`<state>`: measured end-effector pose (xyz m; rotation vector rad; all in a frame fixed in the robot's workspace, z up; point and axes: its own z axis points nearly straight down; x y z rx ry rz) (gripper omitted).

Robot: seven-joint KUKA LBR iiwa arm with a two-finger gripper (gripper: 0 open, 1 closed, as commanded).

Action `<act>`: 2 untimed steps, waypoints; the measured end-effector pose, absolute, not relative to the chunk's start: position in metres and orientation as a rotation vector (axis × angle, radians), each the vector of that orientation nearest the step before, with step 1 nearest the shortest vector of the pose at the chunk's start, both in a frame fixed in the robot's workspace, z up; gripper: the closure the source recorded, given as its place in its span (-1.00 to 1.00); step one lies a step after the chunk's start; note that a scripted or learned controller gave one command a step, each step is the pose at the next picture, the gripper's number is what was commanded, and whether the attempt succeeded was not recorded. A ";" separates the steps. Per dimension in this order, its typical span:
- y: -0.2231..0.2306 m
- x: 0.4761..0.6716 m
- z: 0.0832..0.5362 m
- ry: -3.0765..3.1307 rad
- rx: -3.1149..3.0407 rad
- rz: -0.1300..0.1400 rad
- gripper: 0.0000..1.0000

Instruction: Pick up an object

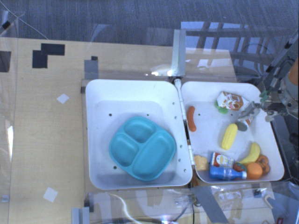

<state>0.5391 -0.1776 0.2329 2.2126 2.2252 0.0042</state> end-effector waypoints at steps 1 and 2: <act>-0.130 0.548 0.089 2.196 2.232 0.014 -1.00; -0.089 0.574 0.089 2.050 2.368 0.015 -1.00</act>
